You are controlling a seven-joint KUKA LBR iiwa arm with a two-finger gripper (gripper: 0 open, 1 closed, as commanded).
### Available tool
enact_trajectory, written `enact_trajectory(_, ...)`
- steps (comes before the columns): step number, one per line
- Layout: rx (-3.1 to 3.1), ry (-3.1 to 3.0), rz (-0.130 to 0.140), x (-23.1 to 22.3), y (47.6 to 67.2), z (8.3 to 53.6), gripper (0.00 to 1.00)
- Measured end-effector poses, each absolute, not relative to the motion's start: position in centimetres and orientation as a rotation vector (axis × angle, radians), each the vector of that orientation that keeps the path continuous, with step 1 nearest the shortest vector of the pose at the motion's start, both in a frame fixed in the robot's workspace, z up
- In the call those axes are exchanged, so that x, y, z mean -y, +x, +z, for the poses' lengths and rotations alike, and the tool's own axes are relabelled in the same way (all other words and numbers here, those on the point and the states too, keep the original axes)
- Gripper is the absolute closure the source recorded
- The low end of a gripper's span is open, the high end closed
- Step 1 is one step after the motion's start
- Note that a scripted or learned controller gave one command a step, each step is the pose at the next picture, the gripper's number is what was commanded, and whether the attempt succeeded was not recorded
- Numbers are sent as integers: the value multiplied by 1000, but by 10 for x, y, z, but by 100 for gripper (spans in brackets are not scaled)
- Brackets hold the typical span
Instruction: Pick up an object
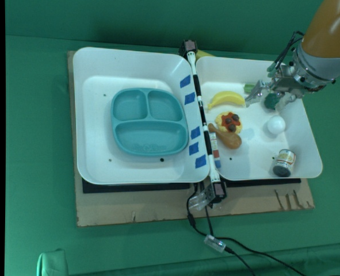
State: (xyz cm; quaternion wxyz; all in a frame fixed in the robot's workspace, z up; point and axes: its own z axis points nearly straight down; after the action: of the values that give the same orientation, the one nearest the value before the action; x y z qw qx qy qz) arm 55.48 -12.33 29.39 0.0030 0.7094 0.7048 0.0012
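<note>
The gripper (268, 98) is seen over the right bin (308, 154), far side, with something dark teal at its tip; whether that is held cannot be told. Candidates are spread out: banana (226, 99) near, white ball (275, 125) just below it. The ball should be approached vertically and centred, since a round object is easily squeezed out.

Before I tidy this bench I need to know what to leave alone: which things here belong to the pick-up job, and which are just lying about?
Part of the job:
gripper
banana
tart
drumstick
white ball
jar
right bin

Just lying about:
teal plate
left bin
cardboard
cables
</note>
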Motion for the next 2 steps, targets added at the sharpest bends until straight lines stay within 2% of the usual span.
enact_trajectory(1,-2206,2217,5,124,611,242,0)
enact_trajectory(2,-2212,2219,10,157,625,194,0)
